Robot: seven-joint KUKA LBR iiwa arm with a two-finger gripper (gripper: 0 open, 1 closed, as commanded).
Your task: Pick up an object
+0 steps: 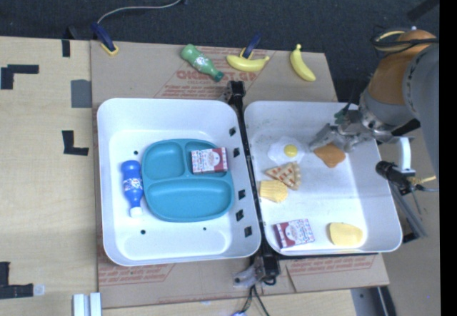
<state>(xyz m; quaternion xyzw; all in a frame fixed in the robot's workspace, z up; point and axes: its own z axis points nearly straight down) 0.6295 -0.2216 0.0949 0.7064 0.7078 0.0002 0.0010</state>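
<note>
Bench (43, 165) is seen carrying two white bins side by side. Left bin (114, 118) is occupied by a blue divided tray (182, 197); a small red-and-white carton (208, 160) is set in the tray's upper right compartment, and a blue bottle (131, 186) is laid just beside the tray's left edge. Arm (407, 86) is reached in from the right over the right bin (371, 186). In that bin are noted: a second red-and-white carton (293, 232) near the front wall, a yellow lump (345, 234) beside it, a waffle piece (285, 175), a yellow wedge (273, 192), a fried egg (289, 150), and a brown bread-like piece (330, 156). Claw (330, 139) is held low at the brown piece, apparently touching it; whether clenched or released cannot be told. Behind the bins, two bananas (246, 62) (302, 65) and a green bottle (201, 62) are laid on cardboard (143, 68).
</note>
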